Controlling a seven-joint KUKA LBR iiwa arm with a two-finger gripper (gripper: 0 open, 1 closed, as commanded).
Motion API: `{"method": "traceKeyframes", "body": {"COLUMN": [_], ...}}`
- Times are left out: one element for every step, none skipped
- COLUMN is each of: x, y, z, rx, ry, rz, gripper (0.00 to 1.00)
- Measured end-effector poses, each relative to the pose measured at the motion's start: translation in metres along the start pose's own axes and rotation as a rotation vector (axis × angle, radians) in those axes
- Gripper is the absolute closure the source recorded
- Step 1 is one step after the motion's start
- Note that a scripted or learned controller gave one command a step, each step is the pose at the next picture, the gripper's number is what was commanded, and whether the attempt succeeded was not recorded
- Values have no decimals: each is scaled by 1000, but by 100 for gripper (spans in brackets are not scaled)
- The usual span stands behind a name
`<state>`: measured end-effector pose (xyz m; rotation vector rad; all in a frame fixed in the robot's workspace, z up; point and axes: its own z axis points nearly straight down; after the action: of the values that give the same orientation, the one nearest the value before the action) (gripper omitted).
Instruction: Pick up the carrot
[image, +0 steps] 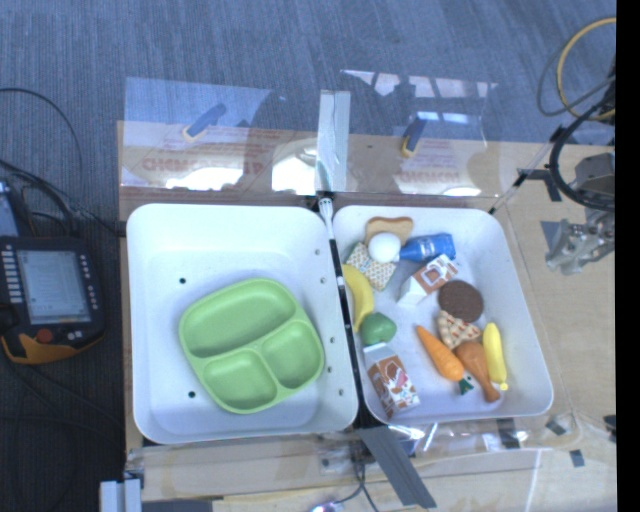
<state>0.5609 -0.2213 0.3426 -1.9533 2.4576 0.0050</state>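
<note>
Lying beside the carrot (441, 355), corn (495, 355) overlaps another.

the left bin (150, 300) holds a green divided tray (252, 345) with three sections. in the right bin (520, 290) lie a white egg (384, 247) on a toast slice (390, 228), a blue packet (428, 247), a banana (358, 292), a green lime-like fruit (377, 327), a brown cookie (460, 299), a waffle piece (458, 328), a corn cob (495, 354) and a small carton (392, 386). a handheld control pendant (48, 290) sits left of the bench.
</note>
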Motion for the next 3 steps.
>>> {"method": "traceKeyframes", "body": {"x": [-10,-15,-15], "y": [-40,-31,-22], "z": [-6,-11,6], "rx": [2,1,-3], "ry": [-2,-1,-2], "rz": [-422,-628,-961], "gripper": [100,100,100]}}
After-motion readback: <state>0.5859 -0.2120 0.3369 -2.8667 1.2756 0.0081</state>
